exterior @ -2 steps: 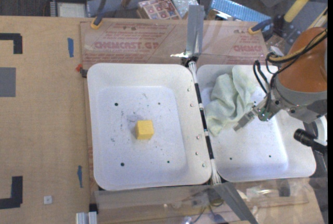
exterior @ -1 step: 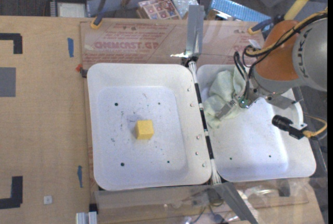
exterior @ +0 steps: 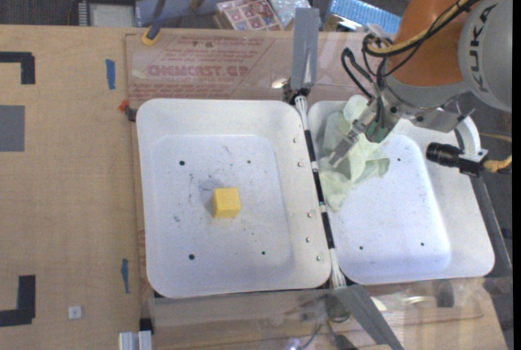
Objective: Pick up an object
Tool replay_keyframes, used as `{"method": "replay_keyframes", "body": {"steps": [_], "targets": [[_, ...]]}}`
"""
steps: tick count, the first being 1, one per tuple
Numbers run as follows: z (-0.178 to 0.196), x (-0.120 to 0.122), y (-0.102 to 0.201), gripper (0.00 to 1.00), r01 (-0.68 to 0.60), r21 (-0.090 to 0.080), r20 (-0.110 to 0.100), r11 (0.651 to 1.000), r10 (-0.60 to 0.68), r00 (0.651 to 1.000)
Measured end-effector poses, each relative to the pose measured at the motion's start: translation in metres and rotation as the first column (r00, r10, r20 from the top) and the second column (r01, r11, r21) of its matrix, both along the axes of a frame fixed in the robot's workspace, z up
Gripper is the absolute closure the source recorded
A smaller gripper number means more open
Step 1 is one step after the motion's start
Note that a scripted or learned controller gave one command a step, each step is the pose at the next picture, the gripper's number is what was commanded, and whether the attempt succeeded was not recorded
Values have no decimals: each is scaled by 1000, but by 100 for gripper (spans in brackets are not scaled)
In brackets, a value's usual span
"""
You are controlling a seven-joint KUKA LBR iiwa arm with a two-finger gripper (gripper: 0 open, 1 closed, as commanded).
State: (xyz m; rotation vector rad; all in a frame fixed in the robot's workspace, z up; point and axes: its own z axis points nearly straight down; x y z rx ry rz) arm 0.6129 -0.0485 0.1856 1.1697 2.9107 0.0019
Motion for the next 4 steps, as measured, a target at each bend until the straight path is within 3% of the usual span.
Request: {"method": "replay_keyframes", "body": {"steps": [1, 2, 3, 4], "targets": [[12, 2, -31, 0, -163, -2, 2, 987, 163, 987], [-89, -5, -52, 0, -32, 0, 3, 999, 32, 999], [0, -8, -20, 0, -84, 0, 0, 996, 84, 996], [-96, -42, -50, 0, -263, -3, 8, 965, 263, 965]]}}
